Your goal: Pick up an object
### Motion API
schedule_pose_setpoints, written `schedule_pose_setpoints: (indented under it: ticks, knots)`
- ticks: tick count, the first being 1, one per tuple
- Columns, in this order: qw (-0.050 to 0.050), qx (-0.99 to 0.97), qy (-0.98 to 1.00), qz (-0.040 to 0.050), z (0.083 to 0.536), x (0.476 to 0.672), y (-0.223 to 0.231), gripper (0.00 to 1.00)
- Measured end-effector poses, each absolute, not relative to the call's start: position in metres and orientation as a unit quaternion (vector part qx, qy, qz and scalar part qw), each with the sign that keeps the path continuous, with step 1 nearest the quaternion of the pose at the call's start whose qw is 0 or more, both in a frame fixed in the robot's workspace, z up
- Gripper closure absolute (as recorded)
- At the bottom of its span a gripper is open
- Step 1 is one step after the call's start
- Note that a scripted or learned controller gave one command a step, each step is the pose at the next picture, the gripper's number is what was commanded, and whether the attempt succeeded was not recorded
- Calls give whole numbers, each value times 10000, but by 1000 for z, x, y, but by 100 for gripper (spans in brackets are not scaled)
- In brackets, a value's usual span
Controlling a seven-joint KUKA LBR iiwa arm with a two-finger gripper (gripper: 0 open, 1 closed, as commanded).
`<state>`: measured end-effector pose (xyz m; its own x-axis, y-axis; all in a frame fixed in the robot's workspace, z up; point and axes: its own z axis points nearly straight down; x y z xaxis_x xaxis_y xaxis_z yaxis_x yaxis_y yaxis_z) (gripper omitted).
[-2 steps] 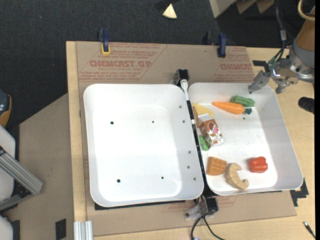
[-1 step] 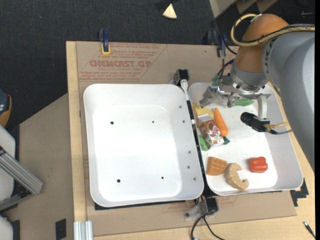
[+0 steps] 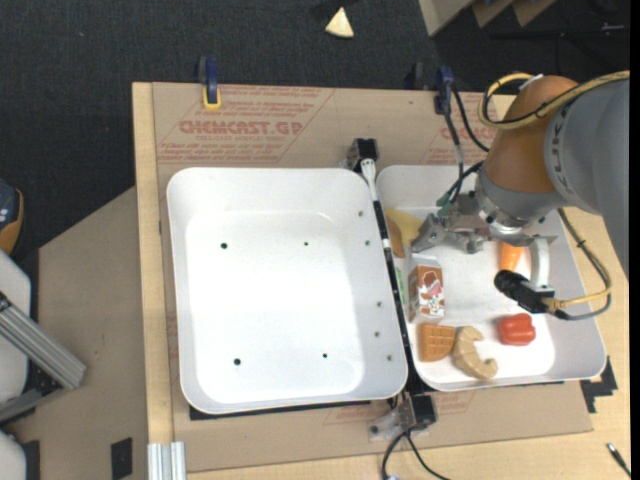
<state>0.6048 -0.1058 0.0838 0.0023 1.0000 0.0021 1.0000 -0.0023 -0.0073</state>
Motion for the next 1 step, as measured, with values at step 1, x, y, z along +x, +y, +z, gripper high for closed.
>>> schedule_pose_setpoints:
  ticks: [1]
  knots:
    - [17,-7097,-7045,25,85,546,-164,0]
